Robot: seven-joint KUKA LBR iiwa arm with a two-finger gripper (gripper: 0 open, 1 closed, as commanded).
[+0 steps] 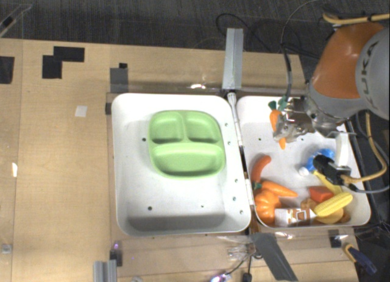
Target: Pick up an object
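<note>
A wooden worktop (55, 171) carries two white bins. The left bin (131, 171) holds a green divided plate (186, 142). In the right bin (244, 113), the gripper (286, 125) hangs at upper right, jaws closed on a small carrot (276, 119); other toy foods (292, 201) crowd its lower end.

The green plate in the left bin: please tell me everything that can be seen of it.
The green plate is a light green, rounded rectangle that looks like matte plastic. Raised ridges divide it into three compartments: two smaller ones on the far side and one wide one on the near side. All three look empty. It lies flat and face up on the floor of the left white bin, somewhat toward the far side, apart from the walls. Nothing else touches it.
</note>
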